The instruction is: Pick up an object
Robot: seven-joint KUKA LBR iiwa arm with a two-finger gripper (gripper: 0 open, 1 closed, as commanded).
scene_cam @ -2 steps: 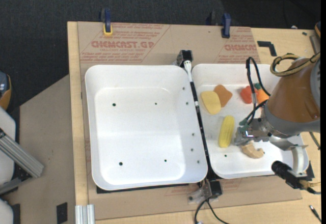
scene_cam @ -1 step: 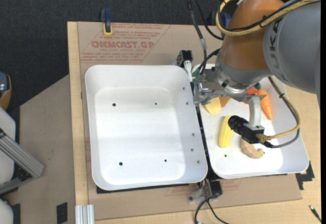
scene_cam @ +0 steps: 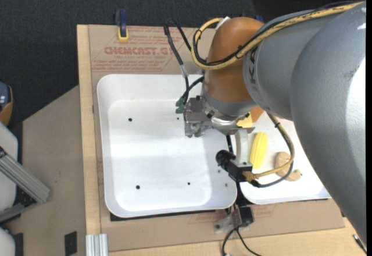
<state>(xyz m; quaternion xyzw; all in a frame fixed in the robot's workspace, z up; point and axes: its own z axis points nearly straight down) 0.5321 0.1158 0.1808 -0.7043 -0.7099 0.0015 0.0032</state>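
My gripper [scene_cam: 193, 125] hangs over the right side of the left white bin [scene_cam: 107, 132], close to its right wall. The grey arm with its orange band [scene_cam: 232, 54] reaches in from the right and covers much of the right bin [scene_cam: 302, 192]. In that right bin lie a yellow corn-like object [scene_cam: 258, 150], a tan piece [scene_cam: 283, 162] beside it, and an orange piece [scene_cam: 254, 114] partly hidden under the wrist. Nothing shows beneath the gripper except the white bin floor.
Both bins rest on a brown cardboard sheet [scene_cam: 139, 48]. A blue and yellow clamp [scene_cam: 121, 25] holds its far edge and a dark clamp [scene_cam: 239, 217] its near edge. Cables [scene_cam: 174, 39] loop around the wrist. Dark floor surrounds the bench.
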